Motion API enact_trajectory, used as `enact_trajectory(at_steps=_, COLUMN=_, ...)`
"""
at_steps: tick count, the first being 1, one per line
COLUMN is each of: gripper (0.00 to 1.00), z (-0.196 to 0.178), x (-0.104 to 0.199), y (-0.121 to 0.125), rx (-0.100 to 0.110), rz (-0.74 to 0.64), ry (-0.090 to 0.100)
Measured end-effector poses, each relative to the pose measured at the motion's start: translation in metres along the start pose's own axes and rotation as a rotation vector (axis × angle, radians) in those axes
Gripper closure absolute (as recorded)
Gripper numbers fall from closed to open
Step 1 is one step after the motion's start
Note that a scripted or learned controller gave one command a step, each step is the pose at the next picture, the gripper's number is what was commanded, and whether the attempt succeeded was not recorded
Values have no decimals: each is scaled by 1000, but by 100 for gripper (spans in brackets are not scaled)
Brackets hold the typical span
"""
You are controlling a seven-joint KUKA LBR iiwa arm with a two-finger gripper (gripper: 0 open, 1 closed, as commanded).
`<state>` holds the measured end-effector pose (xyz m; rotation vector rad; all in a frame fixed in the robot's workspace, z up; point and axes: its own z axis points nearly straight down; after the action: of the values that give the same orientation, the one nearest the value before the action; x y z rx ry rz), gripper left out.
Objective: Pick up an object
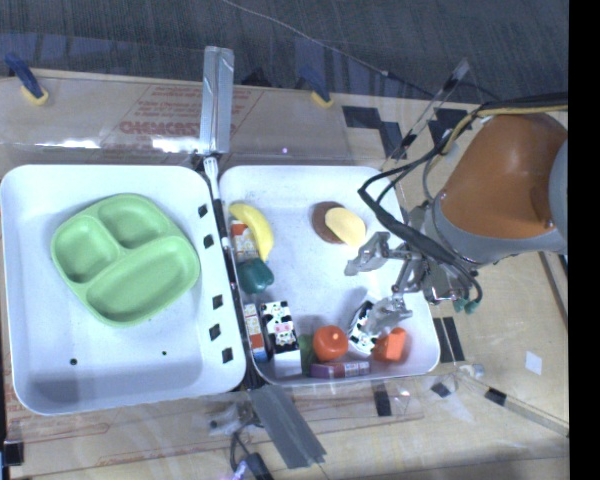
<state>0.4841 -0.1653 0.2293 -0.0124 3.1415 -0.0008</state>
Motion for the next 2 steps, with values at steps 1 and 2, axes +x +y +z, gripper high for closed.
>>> enact_trajectory(at_steps=1, gripper=0, z=59, x=-71, y=-8, rx=0, rz=296, ry=1)
enact_trajectory(at_steps=2, gripper=0, z=139, x=-157, y=-1, rx=-1, rz=408, ry=4)
